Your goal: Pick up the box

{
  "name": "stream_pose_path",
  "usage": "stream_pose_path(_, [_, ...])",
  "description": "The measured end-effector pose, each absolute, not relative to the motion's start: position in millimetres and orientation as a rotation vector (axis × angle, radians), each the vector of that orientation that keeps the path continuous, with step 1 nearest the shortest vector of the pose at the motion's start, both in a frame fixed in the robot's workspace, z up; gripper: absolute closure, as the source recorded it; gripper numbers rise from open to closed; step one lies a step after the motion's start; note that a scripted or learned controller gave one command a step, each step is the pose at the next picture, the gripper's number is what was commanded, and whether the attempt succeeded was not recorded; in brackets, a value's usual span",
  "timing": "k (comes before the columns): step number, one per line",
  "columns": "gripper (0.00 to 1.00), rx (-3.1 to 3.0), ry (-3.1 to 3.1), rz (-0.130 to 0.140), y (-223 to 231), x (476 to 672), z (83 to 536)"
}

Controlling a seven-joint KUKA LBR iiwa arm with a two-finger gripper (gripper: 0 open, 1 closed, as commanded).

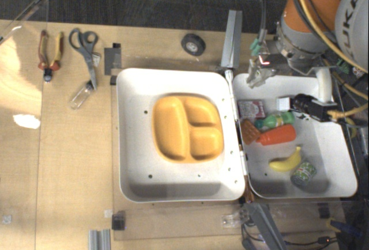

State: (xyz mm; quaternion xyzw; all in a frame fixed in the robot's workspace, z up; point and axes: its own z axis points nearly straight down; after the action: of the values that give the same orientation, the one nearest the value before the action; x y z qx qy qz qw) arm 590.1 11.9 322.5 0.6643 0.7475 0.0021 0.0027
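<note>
Up against the left wall of the shallow white right-hand bin [330, 148], expect the small pink-and-white cardboard box [252, 109], crowded by a green plastic bottle [274, 122], to jam or slip from the metal hand [258, 73] near the far rim, whose open-or-clenched state cannot be told.

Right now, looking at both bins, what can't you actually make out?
Camera view:
- gripper: small and dark against the right bin; finger state unreadable.
- box: print too small to read.
- arm: cut off by the top and right edges.
- can: label too blurred to read.
</note>
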Motion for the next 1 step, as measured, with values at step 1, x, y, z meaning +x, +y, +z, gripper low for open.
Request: stream_pose_path(1, [1.0, 1.851, 2.533, 0.004, -65.7, 575.8, 227.6])
